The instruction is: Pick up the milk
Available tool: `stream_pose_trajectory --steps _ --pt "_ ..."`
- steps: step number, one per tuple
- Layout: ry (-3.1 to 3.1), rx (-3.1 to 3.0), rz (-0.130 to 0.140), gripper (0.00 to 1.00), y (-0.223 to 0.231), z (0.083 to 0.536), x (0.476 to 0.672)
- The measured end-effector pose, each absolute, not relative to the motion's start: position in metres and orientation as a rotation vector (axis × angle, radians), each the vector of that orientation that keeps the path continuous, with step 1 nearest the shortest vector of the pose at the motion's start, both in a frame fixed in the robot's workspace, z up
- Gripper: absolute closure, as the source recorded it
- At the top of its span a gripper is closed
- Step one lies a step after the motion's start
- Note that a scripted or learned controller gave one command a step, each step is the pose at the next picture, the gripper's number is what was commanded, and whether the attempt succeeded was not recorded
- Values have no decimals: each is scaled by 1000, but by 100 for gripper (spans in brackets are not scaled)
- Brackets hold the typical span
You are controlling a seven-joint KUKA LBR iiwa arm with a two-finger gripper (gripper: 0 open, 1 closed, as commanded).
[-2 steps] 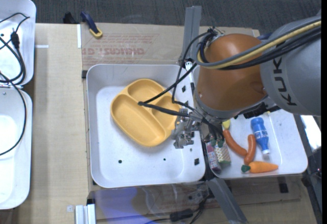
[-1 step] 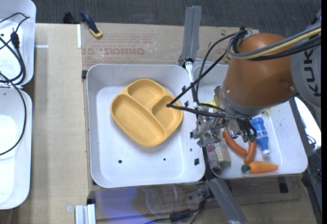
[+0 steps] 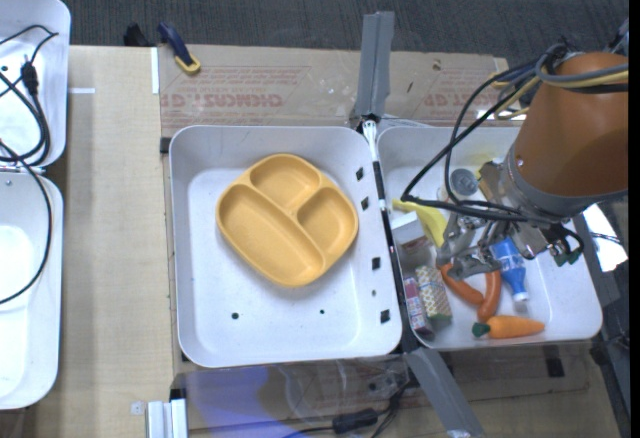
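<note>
Bright, even overhead light fills the bench (image 3: 110,226). The white bins (image 3: 200,326) glare slightly, perhaps washing out detail near their rims. Shadows are soft; focus is sharp, with mild softness toward the corners.

- The arm (image 3: 585,126) runs off the right edge and covers much of the right bin (image 3: 575,326).
- Gripper (image 3: 470,244) lost in cables; finger state unreadable.
- Milk can't be picked out among the clutter.
- White trays (image 3: 25,226) cut off at left.
</note>
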State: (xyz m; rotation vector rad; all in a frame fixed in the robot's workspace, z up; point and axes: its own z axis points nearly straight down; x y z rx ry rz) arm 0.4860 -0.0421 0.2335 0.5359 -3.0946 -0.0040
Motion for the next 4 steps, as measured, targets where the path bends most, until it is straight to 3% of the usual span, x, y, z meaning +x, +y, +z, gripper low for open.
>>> stream_pose_trajectory --steps 1,2,3,4 --pt "-3077 622 -4 100 65 228 504" --pt "-2979 998 -5 100 18 296 495" --pt "-2730 1546 -8 100 108 260 493" --pt "-2770 1483 -7 100 72 402 554"
